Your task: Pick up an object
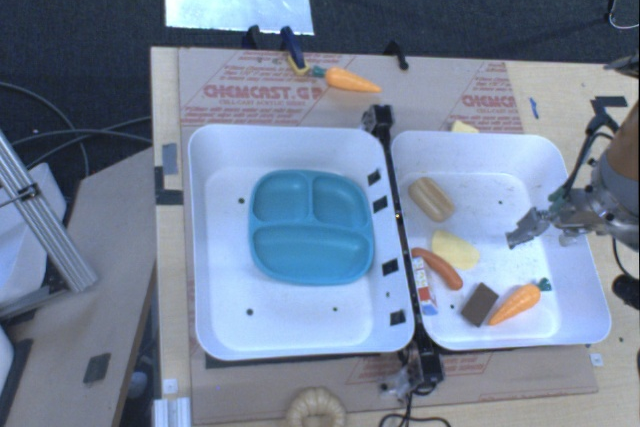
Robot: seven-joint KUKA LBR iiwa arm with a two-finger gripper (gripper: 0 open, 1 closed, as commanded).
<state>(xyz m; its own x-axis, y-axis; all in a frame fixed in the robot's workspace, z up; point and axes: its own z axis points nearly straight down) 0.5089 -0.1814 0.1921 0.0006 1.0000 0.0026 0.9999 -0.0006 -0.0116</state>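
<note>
- Gripper [524,233] hovers over the right bin [575,175], positioned for a descent; claw state: cannot tell.
- Nearest candidate, carrot [516,304], lies below it beside brown block [480,304], ungrasped.

Red "CHEMCAST" lettering, partly legible, on the brown protective board [262,87] under the two bins.
</note>
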